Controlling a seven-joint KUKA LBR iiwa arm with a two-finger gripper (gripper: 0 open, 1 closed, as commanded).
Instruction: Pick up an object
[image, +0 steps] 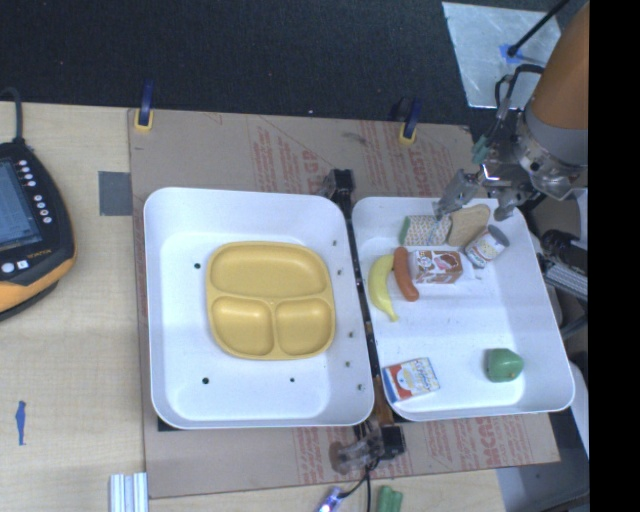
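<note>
My gripper (478, 203) hangs over the far end of the right bin (535, 300), its fingers spread apart and open. Just below it lies a tan bread-like slice (470, 222), not gripped as far as I can see. Around that slice are a green-and-white box (425, 232), a red-and-white carton (437, 266) and a small grey can (486, 248). A sausage (405, 273) and a banana (382, 286) lie at the bin's left side. Near the front sit a small blue-and-red packet (411, 378) and a green lump (503, 365).
The left bin (170, 330) holds a yellow divided plate (270, 300). A teach pendant (30, 230) lies at the bench's left edge. Clamps (144, 108) pin the cardboard sheet at the back. The arm's orange band (570, 60) rises at the upper right.
</note>
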